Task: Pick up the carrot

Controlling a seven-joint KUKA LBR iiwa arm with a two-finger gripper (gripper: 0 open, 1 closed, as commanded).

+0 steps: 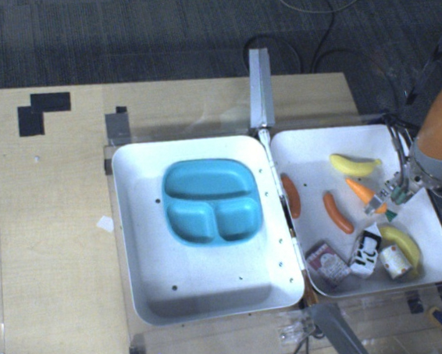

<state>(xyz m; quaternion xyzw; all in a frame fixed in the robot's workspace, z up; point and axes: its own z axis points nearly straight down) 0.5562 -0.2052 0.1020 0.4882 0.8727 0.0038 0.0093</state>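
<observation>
Pale wooden benchtop [56,252] fills the left side of what I look down on, marked with a few black squares near its far edge, and beyond it runs dark ribbed flooring [149,15] with a thin cable looping across. Two shallow white bins sit side by side on the bench, divided by a grey metal rail [260,89] that rises at the back. The left bin [150,290] holds a blue compartment tray [211,201], lying flat near its middle.

The right bin [305,152] carries the clutter: a yellow banana [353,165] near the far wall, a second banana [401,249] at the near right, two reddish sausages [337,212], and a small crumpled packet [325,263] beside a black-and-white carton [365,252].

The carrot [358,190] lies on the bin floor between the far banana and my gripper [384,201], its near end right at my fingertips. Whether my fingers are spread or closed I cannot tell; they are too small and blurred against the carrot's end.
</observation>
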